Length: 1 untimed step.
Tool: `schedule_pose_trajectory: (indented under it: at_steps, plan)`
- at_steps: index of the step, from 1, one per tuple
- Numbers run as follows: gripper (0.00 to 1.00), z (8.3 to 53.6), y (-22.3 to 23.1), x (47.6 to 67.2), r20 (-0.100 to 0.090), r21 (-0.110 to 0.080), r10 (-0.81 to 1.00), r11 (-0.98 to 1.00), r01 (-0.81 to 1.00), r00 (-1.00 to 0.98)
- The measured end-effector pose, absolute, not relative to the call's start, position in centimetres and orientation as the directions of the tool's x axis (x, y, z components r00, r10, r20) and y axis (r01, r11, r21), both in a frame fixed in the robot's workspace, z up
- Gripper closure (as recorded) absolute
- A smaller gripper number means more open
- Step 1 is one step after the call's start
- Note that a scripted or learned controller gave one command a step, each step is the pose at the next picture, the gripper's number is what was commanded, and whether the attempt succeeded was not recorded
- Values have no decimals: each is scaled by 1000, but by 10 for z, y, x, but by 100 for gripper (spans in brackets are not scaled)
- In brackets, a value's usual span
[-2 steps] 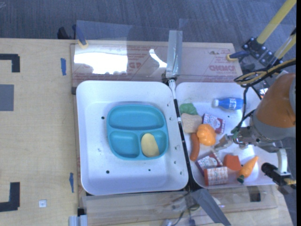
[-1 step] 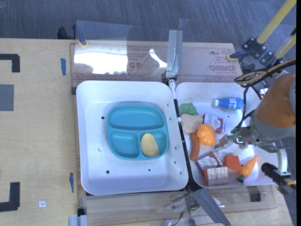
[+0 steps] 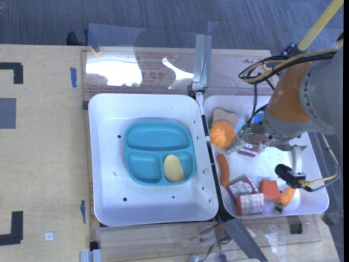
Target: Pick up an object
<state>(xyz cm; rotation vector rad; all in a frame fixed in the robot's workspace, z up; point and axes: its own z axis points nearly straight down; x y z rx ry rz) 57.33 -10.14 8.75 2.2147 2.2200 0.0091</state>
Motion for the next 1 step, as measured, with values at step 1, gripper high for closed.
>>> schedule_pose_trajectory:
  at_steps: [1]
  plan:
    - [0, 87, -114, 590, 0, 5, 990, -139, 990, 139]
